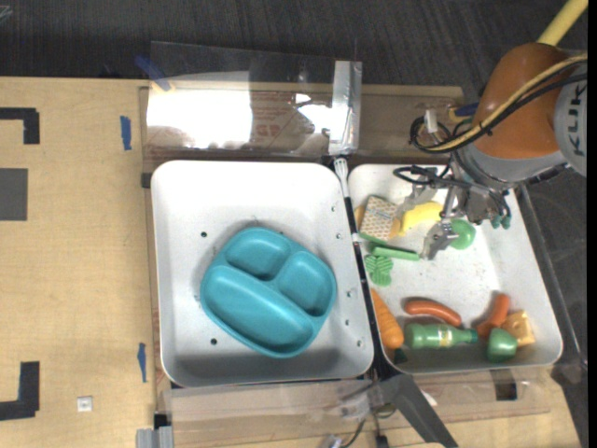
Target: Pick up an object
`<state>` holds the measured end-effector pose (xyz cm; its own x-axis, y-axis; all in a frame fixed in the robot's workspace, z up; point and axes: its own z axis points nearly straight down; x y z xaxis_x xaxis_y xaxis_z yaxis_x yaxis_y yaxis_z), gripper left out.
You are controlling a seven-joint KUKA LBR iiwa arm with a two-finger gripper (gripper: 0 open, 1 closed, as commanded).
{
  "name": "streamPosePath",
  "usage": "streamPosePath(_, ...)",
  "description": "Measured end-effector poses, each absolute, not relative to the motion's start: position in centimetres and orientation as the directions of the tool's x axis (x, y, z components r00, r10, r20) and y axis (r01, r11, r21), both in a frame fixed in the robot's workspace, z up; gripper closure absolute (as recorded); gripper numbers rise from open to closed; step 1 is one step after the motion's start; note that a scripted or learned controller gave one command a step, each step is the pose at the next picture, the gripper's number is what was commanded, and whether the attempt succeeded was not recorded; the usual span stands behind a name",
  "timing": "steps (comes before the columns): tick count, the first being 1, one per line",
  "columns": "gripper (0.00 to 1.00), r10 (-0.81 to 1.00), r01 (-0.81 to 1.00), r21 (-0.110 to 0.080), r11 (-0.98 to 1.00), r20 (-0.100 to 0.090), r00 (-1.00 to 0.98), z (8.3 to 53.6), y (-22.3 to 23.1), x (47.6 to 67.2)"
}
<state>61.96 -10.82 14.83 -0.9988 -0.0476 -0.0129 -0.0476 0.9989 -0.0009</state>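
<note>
Arm (522,110) hangs low over the right bin (536,278) – toys crowd there – jaws' state I cannot tell.

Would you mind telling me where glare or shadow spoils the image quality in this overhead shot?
In the camera view, strong glare washes out the clear panel behind the left bin; the teal divided plate casts a soft shadow on that bin's floor; the gripper area over the right bin is dim and slightly blurred.

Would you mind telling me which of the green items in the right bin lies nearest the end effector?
The small round green piece right beside the end effector. The green brush lies by the divider; the green bottle at the front.
</note>
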Motion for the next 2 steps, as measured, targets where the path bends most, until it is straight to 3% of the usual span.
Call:
streamPosePath(1, 0.00, -0.064, -0.064, -0.003, 0.998, -0.012, -0.998, 8.9, -11.1, 63.8)
streamPosePath(2, 0.00, -0.130, -0.130, -0.008, 0.991, -0.017, -0.991, 21.1, -18.5, 65.2)
